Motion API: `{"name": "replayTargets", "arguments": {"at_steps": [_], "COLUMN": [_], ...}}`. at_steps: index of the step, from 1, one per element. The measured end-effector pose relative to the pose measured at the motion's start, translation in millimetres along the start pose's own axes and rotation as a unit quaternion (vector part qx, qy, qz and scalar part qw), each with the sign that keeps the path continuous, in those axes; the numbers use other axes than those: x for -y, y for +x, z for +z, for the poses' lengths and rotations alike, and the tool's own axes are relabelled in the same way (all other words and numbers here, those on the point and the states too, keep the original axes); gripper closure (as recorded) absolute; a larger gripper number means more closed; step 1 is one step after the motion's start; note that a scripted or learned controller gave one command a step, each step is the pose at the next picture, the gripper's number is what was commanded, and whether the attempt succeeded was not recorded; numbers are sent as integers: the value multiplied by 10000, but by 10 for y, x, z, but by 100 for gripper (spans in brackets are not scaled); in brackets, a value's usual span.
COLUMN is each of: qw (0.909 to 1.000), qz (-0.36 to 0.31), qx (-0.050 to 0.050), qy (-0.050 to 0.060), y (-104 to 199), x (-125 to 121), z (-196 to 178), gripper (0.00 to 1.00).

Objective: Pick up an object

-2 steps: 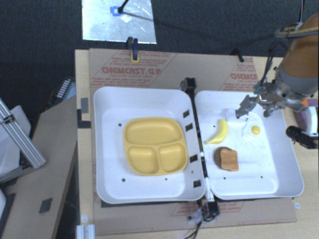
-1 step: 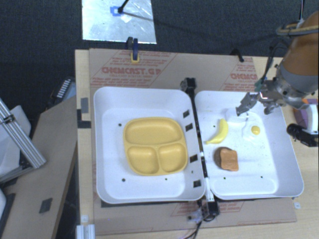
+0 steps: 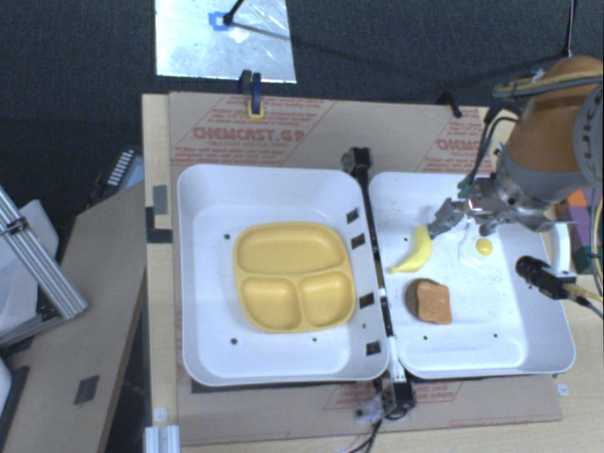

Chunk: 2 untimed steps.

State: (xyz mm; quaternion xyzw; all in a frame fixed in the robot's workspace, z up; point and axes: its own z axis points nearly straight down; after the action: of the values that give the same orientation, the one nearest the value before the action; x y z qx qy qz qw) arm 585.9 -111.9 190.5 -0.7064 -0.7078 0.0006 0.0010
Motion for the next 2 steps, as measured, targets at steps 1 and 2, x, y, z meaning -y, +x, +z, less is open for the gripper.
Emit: {"name": "replayTargets", "arguments": {"at_steps": [1,2], "qw": [10000,10000], "qz": [2,-1], "qx": [1,-2], "qy": [-2,0], "y": [17,121], "x": [72,96], "z": [448,960], "gripper": [0,0]}}
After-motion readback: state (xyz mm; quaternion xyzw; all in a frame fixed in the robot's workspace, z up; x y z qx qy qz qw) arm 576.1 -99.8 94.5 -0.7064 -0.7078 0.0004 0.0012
